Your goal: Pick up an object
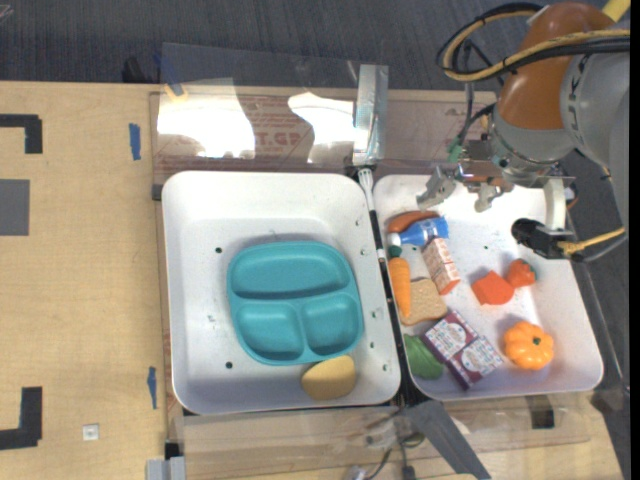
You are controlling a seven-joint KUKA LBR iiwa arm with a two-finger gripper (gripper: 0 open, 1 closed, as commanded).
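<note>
From the overhead camera, the claw hangs over the far end of the right bin, its two fingers spread apart with nothing between them. No target is named, so any item will do. The closest candidates lie just toward the camera and slightly left of the claw: a blue pack and a small carton, the carton's long axis running roughly front to back. An orange block and a red piece sit further toward the near-right, apart from the claw.

Also in the right bin, a carrot lies against the left wall, a bread slice beside it, then a green item, a purple box and a pumpkin at the near end. The left bin holds a teal tray with three compartments, all bare, and a yellow lump touching the tray's near edge. Both bins rest on the table.
</note>
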